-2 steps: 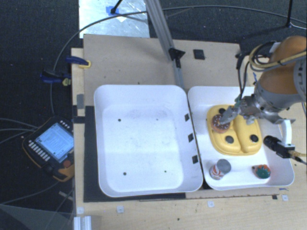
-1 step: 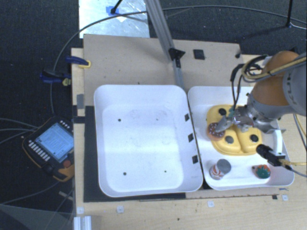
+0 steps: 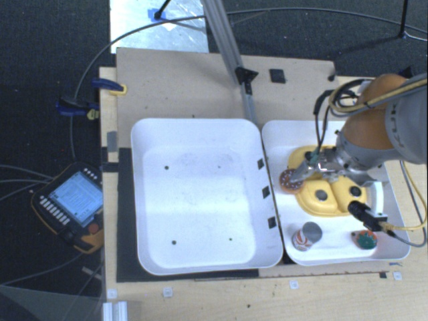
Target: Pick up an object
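The right bin (image 3: 277, 146) holds several objects. A large yellow toy (image 3: 328, 196) with dark spots lies in its middle. A small round brown and pink piece (image 3: 289, 179) lies at the toy's left edge. A grey and red cup-like thing (image 3: 307, 235) sits near the front wall. A small green and red object (image 3: 364, 240) lies at the front right. My gripper (image 3: 313, 169) hangs low over the yellow toy's upper left part, just right of the brown piece. The grey and orange arm (image 3: 374, 129) behind it hides part of the toy.
The left bin (image 3: 194, 199) stands beside the right one, joined by black clips (image 3: 266, 191). A metal pole (image 3: 224, 32) crosses the back of the bench. A teach pendant (image 3: 70, 202) lies on the floor at the left. Cables hang around the arm.
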### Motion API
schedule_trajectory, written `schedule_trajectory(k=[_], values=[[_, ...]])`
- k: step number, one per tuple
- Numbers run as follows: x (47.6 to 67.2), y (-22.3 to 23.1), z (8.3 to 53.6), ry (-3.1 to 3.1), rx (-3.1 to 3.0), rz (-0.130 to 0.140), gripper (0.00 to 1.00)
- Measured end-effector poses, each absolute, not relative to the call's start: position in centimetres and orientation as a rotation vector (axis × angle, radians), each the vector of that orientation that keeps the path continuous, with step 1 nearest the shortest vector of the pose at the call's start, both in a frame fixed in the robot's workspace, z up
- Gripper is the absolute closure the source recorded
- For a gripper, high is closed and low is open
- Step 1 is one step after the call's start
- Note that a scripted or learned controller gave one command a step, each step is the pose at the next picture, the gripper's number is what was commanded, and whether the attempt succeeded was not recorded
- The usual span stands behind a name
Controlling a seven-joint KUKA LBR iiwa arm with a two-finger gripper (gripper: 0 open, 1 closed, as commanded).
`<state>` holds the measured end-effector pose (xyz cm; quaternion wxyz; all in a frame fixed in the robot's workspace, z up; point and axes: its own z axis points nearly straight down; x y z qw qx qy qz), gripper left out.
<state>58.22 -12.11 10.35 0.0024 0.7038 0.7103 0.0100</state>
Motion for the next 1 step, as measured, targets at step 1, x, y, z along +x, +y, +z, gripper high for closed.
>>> schedule_trajectory(k=[1], values=[[58.71,-11.3,11.78,2.24,2.202,0.055,1.0]])
